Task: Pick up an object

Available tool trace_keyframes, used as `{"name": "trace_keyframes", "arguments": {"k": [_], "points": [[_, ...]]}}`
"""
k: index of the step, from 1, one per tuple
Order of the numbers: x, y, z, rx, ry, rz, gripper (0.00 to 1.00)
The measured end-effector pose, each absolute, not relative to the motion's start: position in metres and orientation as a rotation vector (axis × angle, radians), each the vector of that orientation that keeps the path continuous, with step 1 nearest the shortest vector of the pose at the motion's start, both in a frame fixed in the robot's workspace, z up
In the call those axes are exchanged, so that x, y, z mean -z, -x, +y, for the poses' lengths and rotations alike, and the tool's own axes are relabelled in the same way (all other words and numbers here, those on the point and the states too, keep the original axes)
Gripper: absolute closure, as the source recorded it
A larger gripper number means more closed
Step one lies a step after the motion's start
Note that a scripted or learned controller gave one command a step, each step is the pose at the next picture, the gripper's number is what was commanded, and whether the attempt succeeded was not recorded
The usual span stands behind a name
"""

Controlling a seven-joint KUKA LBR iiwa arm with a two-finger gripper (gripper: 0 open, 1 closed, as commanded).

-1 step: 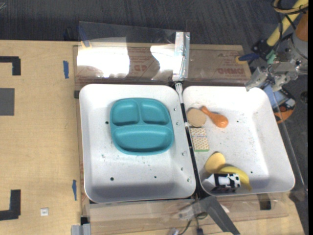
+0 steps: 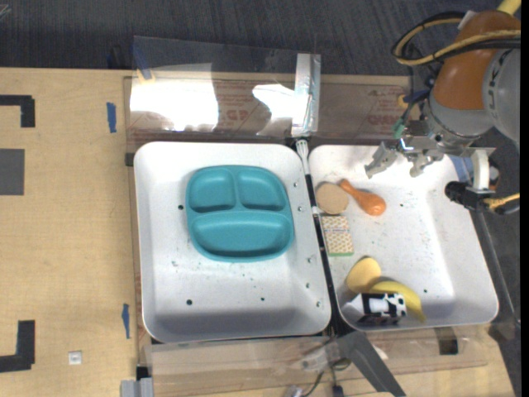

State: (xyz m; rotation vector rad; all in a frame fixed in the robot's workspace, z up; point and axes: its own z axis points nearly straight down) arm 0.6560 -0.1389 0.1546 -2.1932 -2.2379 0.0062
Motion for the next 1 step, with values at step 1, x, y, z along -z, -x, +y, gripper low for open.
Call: {"name": "trace_keyframes", "arguments": {"k": [1], "points": [[-0.0874,-0.6169,-0.1065,0.006,2.009,-2.422,0.0]]}}
